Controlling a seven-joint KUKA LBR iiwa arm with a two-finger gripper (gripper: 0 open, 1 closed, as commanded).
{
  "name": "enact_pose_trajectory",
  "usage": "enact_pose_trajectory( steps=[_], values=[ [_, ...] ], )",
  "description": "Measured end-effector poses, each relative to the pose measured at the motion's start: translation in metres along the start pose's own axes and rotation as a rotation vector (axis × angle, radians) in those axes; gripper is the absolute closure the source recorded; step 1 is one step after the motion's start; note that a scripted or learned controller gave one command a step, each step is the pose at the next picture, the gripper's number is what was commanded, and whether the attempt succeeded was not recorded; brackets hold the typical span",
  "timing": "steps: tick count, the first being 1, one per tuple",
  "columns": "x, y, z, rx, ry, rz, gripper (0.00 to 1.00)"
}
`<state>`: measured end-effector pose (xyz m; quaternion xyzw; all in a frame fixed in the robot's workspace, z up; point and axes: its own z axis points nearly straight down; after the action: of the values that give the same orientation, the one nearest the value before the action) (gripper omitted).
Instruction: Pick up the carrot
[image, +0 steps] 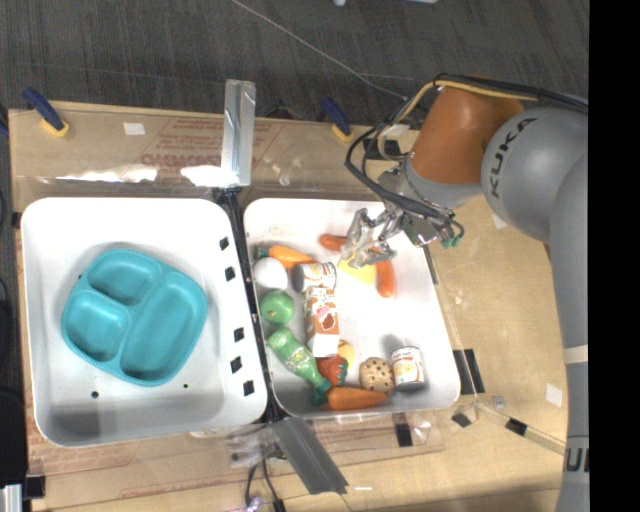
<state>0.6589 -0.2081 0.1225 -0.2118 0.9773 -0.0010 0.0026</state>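
Note:
Two orange carrot-shaped pieces lie in the right bin (437, 300). One carrot (290, 255) is at the upper left, next to a white egg-like ball (268, 272). The other carrot (355, 398) lies along the front wall. My gripper (368, 240) hangs over the bin's far right part, just above a yellow piece (360, 272), with a short orange-red piece (385, 280) to its right and a small red-orange piece (333, 241) to its left. The gripper stands apart from both carrots, and nothing can be made out in it.
The right bin also holds a green apple (278, 308), a green bottle (298, 358), an upright carton (322, 315), a cookie (376, 373) and a small can (406, 367). A teal divided plate (135, 315) lies in the left bin (40, 230).

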Motion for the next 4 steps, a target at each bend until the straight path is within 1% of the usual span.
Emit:
enact_pose_trajectory(
  steps=[1, 2, 3, 4],
  values=[
    [0.001, -0.001, 0.017, -0.002, 0.002, 0.052, 1.0],
    [0.002, -0.002, 0.007, -0.001, 0.001, 0.159, 1.0],
    [0.027, 0.012, -0.036, -0.002, 0.002, -0.008, 1.0],
    [0.092, 0.038, -0.14, 0.007, -0.004, -0.122, 1.0]
  ],
)
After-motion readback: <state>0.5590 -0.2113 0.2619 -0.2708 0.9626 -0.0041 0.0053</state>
